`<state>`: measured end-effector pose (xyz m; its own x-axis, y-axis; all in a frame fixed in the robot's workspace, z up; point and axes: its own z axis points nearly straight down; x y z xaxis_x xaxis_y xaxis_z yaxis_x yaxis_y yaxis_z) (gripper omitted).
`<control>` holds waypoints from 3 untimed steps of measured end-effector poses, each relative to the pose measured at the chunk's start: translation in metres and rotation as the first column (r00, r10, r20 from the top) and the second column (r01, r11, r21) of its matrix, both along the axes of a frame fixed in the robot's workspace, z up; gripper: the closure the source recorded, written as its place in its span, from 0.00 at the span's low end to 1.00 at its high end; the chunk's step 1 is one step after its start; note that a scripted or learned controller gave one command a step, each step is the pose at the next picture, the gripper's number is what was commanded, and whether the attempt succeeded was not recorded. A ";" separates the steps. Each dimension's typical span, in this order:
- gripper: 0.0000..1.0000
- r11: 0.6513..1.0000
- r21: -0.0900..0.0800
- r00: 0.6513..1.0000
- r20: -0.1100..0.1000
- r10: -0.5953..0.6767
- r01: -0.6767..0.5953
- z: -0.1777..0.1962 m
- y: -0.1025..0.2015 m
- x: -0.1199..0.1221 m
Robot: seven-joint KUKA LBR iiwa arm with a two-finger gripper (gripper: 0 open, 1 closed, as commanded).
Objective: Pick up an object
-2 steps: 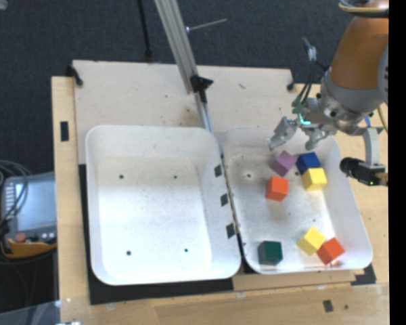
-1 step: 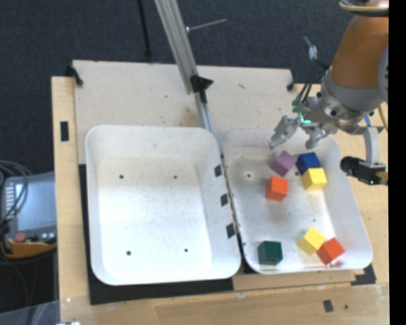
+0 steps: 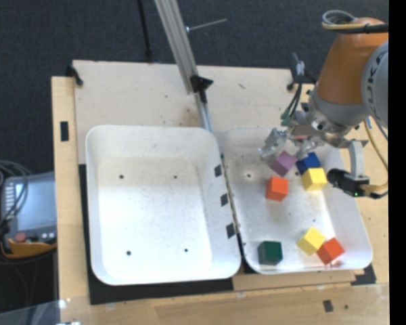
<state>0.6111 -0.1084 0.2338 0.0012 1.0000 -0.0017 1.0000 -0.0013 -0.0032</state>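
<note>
Arm (image 3: 348, 59) comes in from the right, cut off by the frame edge; its orange band and grey wrist cover the back right corner of the right bin (image 3: 345, 212). Gripper (image 3: 279, 147) hangs low over that bin's back half, metal fingers blurred. Purple block (image 3: 283, 162) sits right at the fingertips, touching or nearly so; can't tell if it's actually between them, & can't tell if claw is apart or together. Blue block (image 3: 308, 161) is partly hidden behind the wrist hardware, w/ a yellow block (image 3: 314, 178) just in front of it, touching. Orange block (image 3: 277, 188) lies near, to the front-left of the purple one. By the front wall: green block (image 3: 271, 252), another yellow (image 3: 311, 240) and a red-orange one (image 3: 331, 250), those two touching.

Left bin (image 3: 155, 202) is white w/ dark specks and a few small dots. Both bins sit on a pale wood bench (image 3: 122, 93) over dark carpet (image 3: 54, 19). A slanted metal rail (image 3: 176, 32) runs down to the gap between bins. Grey box w/ cables (image 3: 24, 212) at left edge, cut off.
</note>
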 end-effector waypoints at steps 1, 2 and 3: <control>0.00 1.000 0.000 1.000 -0.002 -0.001 0.001 -0.054 0.001 -0.011; 0.00 1.000 -0.007 1.000 0.014 -0.003 0.003 -0.108 0.004 -0.010; 1.00 1.000 -0.002 1.000 0.018 -0.011 0.011 -0.093 0.004 -0.009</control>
